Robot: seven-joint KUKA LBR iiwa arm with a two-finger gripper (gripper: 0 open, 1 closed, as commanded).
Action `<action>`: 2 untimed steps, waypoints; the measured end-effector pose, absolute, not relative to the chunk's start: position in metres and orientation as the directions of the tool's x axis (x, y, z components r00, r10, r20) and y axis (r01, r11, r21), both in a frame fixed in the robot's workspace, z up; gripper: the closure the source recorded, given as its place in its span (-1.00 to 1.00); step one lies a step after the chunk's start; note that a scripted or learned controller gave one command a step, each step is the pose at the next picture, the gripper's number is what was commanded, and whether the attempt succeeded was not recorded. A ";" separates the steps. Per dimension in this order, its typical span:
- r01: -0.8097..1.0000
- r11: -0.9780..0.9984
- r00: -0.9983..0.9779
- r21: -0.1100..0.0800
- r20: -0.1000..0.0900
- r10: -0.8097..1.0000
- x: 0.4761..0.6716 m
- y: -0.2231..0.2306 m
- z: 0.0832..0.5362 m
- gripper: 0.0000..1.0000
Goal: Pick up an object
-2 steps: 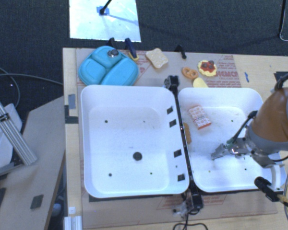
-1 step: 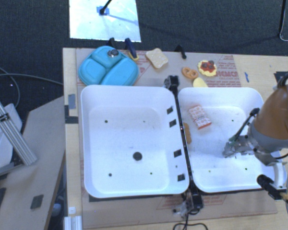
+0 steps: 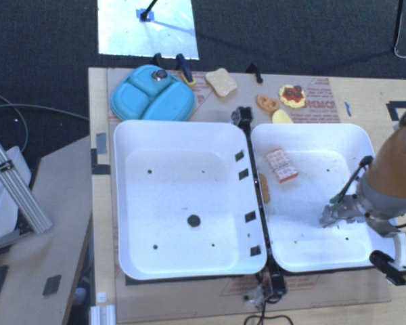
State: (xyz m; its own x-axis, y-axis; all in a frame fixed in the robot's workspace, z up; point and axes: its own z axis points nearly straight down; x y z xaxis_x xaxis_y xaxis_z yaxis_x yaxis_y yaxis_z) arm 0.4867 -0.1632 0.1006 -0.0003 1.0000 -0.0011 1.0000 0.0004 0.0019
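Down in the right bin [image 3: 352, 141], the hand [image 3: 333, 217] hangs low over smooth white plastic; whether it is spread, I cannot tell. Well apart, a small speckled box [image 3: 282, 165] lies flat. The left bin [image 3: 183, 137] holds a dark round disc [image 3: 193, 220].

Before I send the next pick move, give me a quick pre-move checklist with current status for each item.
1. Target present: a small red-and-white box lies in the right bin - ok.
2. Target unobstructed from above: nothing lies on it - ok.
3. Gripper over the right bin: ok.
4. Gripper aligned with the box: it sits nearer the bin's front right, apart from the box - not ok.
5. Jaws state: too small and blurred - cannot tell.
6. Other candidate: a small dark round object lies in the left bin - ok.
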 end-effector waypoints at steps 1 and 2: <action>1.000 0.002 -0.002 0.004 0.004 1.000 0.498 -0.189 0.092 1.00; 1.000 0.002 -0.001 0.020 -0.013 1.000 0.491 -0.148 0.090 1.00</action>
